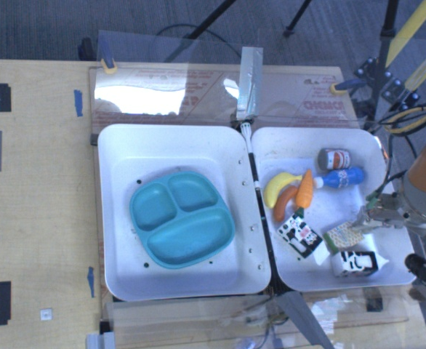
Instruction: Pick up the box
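- The pincer (369,213) hangs low over the right bin (289,140), reaching in from that bin's right wall. Whether it is spread or pressed together I cannot tell; the metal parts blur into the clutter beneath.
- Nothing is visibly caught in it, so I judge that the box is not yet lifted.
- Just under the pincer, at the right bin's near right part, lies a small speckled greenish packet (344,235), tilted. It sits so close that the pincer could catch it by mistake.
- The box (300,235), black and white with a cow-like pattern, lies flat and skewed at the right bin's near left, close to the middle wall. It is a little apart from the pincer, so a shift toward that wall seems needed.
- A second black-and-white carton (357,262) sits in the right bin's near right corner; it could also pass for the target.
- Farther in, toward the right bin's middle, a carrot (304,187) and a banana (278,185) lean together, the carrot's tip near the box.
- At the right bin's far side lie a can (334,158) and a blue bottle (342,178) on their sides.
- Left of the right bin, the other bin (111,209) holds a teal divided plate (182,218), well apart from the work.
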You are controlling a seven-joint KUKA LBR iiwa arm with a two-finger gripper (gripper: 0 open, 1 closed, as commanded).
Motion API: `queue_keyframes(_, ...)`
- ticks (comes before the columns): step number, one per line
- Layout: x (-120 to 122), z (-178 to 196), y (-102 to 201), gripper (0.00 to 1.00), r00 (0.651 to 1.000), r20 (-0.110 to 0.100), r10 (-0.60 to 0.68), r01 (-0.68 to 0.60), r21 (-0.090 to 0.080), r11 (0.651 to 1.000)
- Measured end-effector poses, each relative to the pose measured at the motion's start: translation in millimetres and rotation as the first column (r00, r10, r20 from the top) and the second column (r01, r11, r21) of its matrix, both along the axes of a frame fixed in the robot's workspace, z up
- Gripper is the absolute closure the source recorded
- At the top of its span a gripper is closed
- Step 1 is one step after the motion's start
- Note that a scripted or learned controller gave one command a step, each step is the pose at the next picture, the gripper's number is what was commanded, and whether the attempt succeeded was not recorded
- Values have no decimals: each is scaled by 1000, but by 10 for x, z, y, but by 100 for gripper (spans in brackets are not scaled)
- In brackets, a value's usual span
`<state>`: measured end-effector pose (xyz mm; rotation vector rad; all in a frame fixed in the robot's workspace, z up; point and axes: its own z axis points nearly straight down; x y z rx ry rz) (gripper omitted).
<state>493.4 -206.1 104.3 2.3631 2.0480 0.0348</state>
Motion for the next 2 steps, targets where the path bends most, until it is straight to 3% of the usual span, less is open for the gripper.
queue_keyframes(1,-19,-107,739,100,998,-4,63,-63,-14,998)
queue_keyframes(2,-33,-123,718,0,998,-7,59,-59,-16,998)
